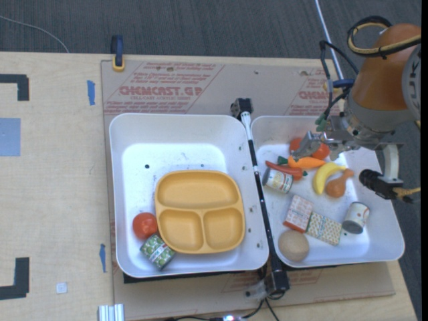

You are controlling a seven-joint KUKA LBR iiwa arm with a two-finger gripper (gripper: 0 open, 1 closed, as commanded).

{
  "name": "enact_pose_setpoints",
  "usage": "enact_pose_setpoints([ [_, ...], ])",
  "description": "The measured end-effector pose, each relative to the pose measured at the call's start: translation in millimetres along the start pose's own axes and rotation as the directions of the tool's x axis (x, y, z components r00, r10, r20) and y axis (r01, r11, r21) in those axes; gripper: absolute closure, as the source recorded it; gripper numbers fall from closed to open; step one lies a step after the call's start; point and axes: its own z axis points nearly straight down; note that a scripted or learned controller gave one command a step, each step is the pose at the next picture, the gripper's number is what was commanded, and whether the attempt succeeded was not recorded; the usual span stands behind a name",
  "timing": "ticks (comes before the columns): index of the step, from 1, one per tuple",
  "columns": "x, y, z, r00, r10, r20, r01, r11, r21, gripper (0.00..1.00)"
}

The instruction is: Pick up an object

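Orange-banded arm's tool [314, 141] sits low at the right bin's [388, 246] far end; open or closed, cannot tell. Carrot [308, 161], red pepper [286, 168] and tomato [298, 144] crowd right under it, banana [329, 174] just beside. Risk: tight clutter means a double grab or a nudge, not a clean pick. Cans and boxes lie farther out.

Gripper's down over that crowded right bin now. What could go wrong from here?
The gripper sits above tightly packed items: the carrot, chili and banana touch or overlap, so it may catch two things or nudge neighbours aside. It is also near the right bin's back wall, so a low approach risks scraping it.
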Motion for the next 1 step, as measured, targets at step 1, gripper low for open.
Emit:
enact_pose_setpoints([
  [1,-1.1,-22.6,74.3,1.0,0.001,0.002,-0.001,1.0,-0.021,0.0],
])
